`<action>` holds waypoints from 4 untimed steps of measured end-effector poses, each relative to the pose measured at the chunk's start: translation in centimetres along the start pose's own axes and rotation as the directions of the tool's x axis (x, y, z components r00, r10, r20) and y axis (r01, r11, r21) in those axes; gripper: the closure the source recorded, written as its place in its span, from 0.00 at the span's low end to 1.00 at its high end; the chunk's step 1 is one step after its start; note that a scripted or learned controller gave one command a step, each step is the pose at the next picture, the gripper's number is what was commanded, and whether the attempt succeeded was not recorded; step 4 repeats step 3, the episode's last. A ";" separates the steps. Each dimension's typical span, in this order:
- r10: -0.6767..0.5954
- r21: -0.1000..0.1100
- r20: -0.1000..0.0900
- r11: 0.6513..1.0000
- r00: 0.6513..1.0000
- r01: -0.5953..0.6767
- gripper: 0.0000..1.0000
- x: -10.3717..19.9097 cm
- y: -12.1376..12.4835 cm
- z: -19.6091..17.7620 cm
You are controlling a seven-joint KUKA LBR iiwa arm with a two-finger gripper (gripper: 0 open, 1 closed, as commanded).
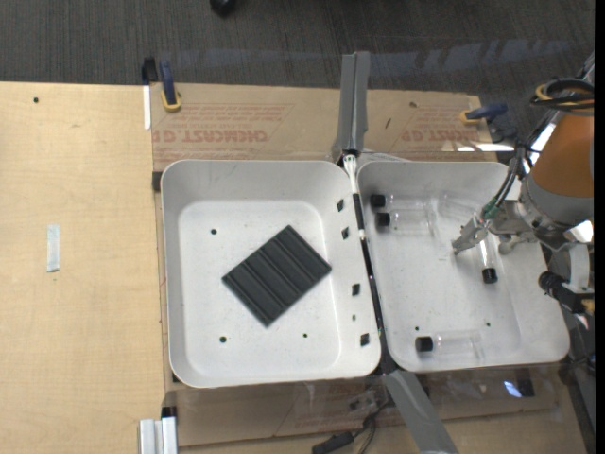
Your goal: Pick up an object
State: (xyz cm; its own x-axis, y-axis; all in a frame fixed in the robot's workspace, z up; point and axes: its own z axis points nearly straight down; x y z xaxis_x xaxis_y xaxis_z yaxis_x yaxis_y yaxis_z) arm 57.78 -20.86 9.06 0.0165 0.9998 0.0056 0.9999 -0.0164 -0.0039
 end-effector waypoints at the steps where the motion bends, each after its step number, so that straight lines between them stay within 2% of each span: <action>1: 0.003 -0.002 0.003 1.000 1.000 -0.003 1.00 -0.2 0.0 -1.0; 2: -0.017 -0.002 0.006 1.000 1.000 0.017 1.00 5.8 2.3 -7.8; 3: 0.048 -0.003 0.007 0.999 0.999 -0.048 1.00 11.4 7.9 -11.0; 4: 0.048 -0.003 0.007 0.999 0.999 -0.048 1.00 11.4 7.9 -11.0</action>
